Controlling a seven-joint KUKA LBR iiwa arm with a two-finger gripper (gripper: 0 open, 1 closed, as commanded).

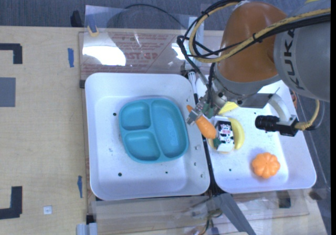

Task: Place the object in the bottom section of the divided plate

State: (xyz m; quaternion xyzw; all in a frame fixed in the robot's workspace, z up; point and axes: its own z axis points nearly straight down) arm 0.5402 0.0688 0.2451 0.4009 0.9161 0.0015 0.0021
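My tool point(198, 113) grips a small orange carrot point(206, 127) at its upper end, so the carrot hangs tilted, its thick end pointing down and to the right. It is above the border between the two bins, just right of the divided plate point(154, 129). The plate is light blue, rounded, with three sections: two smaller ones on its left side and one long one on its right. It lies flat in the middle of the left bin point(105, 171).

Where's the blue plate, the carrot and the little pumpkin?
blue plate point(173, 131): camera view, floor of its big right section.
carrot point(208, 128): camera view, middle of its orange body.
pumpkin point(265, 165): camera view, top of its orange body.
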